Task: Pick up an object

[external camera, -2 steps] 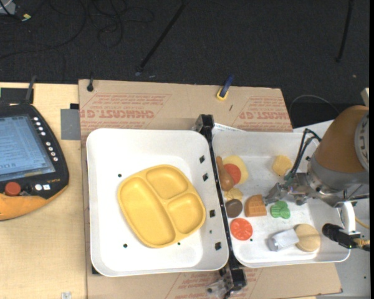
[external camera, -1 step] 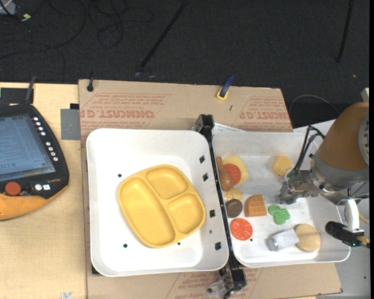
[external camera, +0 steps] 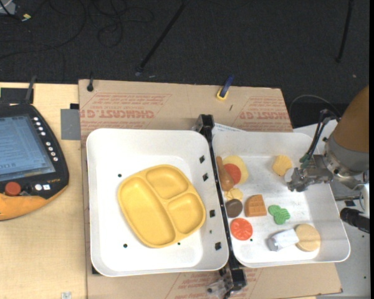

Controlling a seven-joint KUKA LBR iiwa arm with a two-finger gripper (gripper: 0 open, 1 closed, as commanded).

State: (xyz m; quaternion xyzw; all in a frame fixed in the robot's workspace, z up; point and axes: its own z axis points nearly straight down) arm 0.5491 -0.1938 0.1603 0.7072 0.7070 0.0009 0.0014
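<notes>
My gripper hangs over the right bin, near its right side, just right of and below a small yellow piece. A green piece lies below it. Also in this bin are a red round piece, a brown block, a dark brown round piece, a red and yellow item, a tan disc and a grey-white item. Nothing shows between the fingers.
The left bin holds a yellow divided plate. A black divider clip strip runs between the bins. A tablet-like pendant lies at the far left on the bench. Cardboard lies under the bins.
</notes>
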